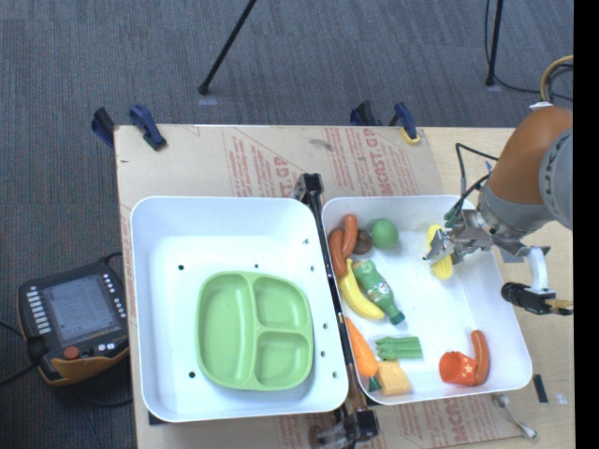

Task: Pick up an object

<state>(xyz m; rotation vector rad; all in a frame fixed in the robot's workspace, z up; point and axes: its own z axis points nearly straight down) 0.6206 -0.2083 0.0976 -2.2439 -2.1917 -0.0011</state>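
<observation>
the pincer (444, 253) sits low in the right bin (496, 318), its fingers closed narrowly around a small yellow object (440, 251), right of the green ball (384, 233).

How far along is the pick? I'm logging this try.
Done: the gripper has reached the right bin. In hand: a small yellow object sits at its tip, though a firm hold isn't clear. Left: lifting it clear of the bin.

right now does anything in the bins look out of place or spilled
Nothing stands out. The toy food sits inside the right bin, with the green bottle lying across the banana. The green divided plate lies flat in the left bin. The end effector is at a yellow item.
</observation>
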